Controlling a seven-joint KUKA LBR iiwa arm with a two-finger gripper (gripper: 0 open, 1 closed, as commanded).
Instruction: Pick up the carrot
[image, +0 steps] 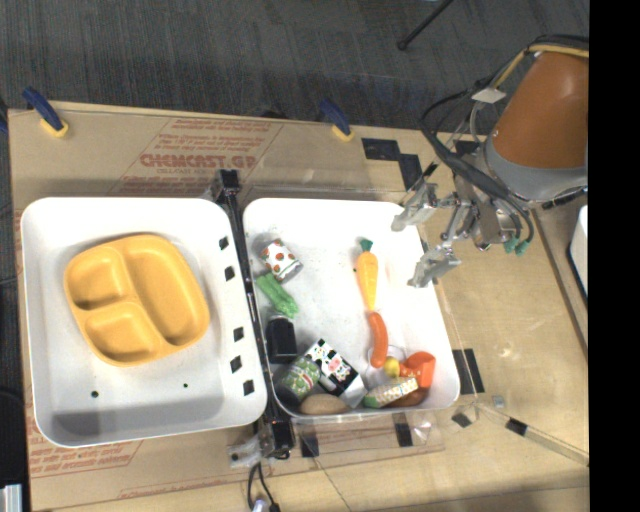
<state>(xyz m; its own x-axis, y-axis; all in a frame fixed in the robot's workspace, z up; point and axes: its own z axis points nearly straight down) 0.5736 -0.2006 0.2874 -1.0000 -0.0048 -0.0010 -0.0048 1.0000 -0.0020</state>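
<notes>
Now my gripper hangs with fingers spread wide and nothing between them, over the right bin's far right edge. Just to its left, apart, the carrot lies on the bin floor.

claw open, empty | carrot in right bin

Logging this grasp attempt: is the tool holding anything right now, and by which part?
Nothing is held. The tool hangs open at the right bin's right edge, with nothing between its fingers; the carrot lies in the bin, apart from it.
</notes>
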